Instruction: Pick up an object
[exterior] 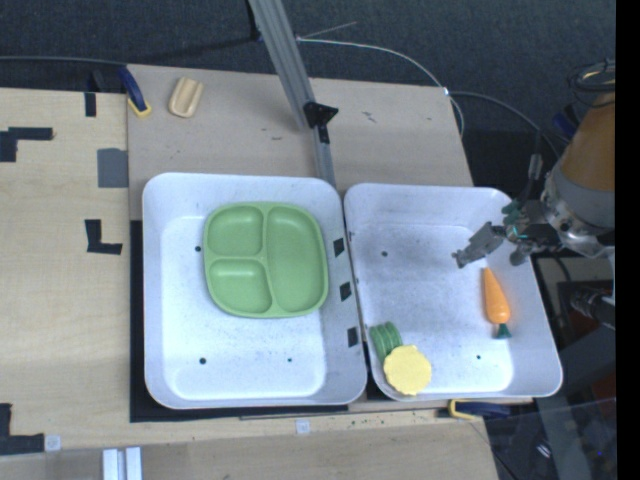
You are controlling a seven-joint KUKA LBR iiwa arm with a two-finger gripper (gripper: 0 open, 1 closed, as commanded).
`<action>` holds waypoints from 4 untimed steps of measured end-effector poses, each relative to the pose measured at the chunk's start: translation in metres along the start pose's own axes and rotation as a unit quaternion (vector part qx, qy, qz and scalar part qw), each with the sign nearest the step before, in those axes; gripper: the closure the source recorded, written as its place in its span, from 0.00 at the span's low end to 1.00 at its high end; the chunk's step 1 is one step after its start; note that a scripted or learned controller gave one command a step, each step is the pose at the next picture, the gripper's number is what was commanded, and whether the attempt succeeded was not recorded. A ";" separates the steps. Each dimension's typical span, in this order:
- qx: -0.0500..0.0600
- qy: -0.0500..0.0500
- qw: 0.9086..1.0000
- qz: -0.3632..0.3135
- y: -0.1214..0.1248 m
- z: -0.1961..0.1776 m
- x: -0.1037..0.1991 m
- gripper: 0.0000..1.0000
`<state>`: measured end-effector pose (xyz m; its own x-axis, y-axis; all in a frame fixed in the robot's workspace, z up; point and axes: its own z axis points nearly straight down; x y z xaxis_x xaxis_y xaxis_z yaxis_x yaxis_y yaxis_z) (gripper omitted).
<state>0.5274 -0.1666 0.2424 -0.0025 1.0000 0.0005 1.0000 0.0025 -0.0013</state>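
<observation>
Orange plastic toy carrot with a small green tip lies in the right white bin, toward that bin's right side, in the right middle of the frame, long axis running roughly top to bottom, green tip at the lower end. Nothing touches it.

Two-finger gripper sits just above and left of the carrot in the frame, over the right bin's upper right area. Fingers spread apart, one dark finger reaching left; nothing between them. The grey arm enters from the right edge.

Yellow round plastic disc rests at the lower left corner of the right bin, overlapping the front rim. A green ridged plastic piece lies just above it, touching or nearly so; cannot tell which.

Left white bin holds a light green plastic plate with three compartments, placed in the bin's upper centre.

On the bench at upper left of the frame: a small tan wooden block.
</observation>
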 end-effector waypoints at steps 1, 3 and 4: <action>0.000 0.000 1.000 0.000 0.000 0.000 0.000 0.00; 0.003 0.000 1.000 0.001 -0.001 0.095 -0.014 0.00; 0.003 0.000 1.000 0.001 -0.003 0.149 -0.013 0.00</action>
<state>0.5245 -0.1793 0.0934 -0.0010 1.0000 0.0009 1.0000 0.0010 -0.0069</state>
